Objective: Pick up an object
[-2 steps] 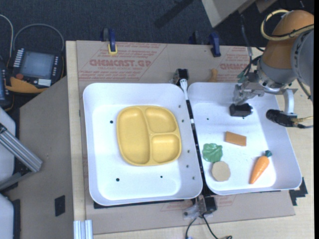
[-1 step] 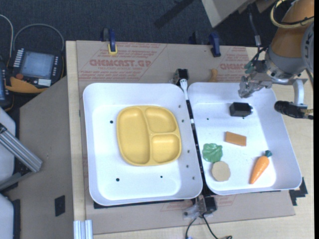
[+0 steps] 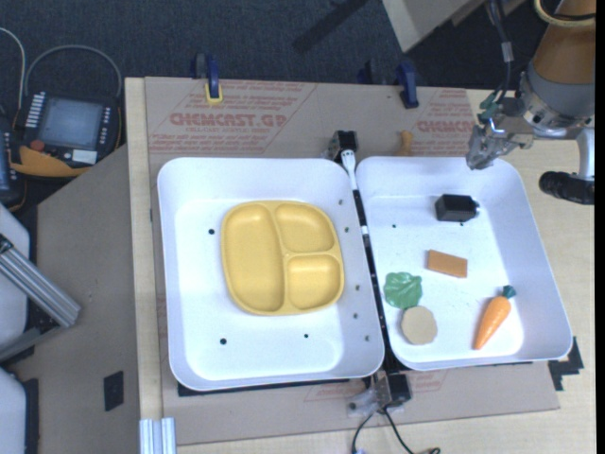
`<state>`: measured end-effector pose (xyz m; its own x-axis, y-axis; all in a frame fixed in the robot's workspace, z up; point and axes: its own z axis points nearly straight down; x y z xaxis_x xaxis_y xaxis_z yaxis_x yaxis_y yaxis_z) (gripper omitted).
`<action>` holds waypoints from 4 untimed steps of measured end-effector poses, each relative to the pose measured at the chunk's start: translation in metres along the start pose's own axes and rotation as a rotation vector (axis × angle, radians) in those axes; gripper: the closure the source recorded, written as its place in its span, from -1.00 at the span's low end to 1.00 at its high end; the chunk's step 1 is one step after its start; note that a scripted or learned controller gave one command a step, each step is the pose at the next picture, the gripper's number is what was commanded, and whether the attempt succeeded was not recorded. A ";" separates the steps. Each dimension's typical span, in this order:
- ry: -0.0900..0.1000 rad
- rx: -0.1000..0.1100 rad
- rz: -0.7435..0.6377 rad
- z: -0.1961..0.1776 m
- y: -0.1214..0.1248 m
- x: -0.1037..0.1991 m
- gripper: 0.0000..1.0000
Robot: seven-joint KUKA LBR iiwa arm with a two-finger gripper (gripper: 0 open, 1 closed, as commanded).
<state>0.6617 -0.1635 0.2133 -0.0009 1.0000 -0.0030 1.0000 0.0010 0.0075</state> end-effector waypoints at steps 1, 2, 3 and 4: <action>-0.001 -0.003 0.000 -0.066 0.001 0.000 1.00; 0.005 0.009 -0.005 -0.060 0.004 0.057 1.00; 0.005 0.012 -0.004 -0.044 -0.008 0.107 1.00; 0.005 0.011 -0.005 -0.046 -0.022 0.165 1.00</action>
<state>0.6396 0.0018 0.2588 -0.0063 1.0000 0.0023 1.0000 0.0063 -0.0032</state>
